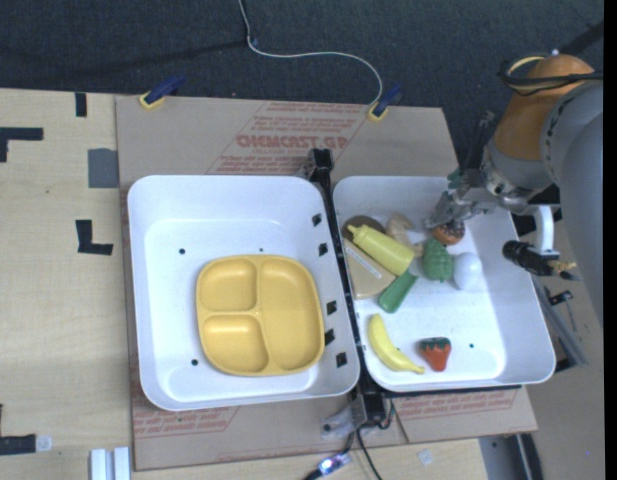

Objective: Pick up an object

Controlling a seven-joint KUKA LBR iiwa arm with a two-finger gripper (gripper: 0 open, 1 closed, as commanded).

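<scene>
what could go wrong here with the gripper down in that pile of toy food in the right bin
1. The gripper sits over a small orange piece packed beside the green vegetable and a white object, so it may nudge or catch a neighbour instead.
2. The target lies close to the right bin back wall, so the fingers could scrape it.
3. The yellow bottle leans across other items and could roll if bumped.
</scene>
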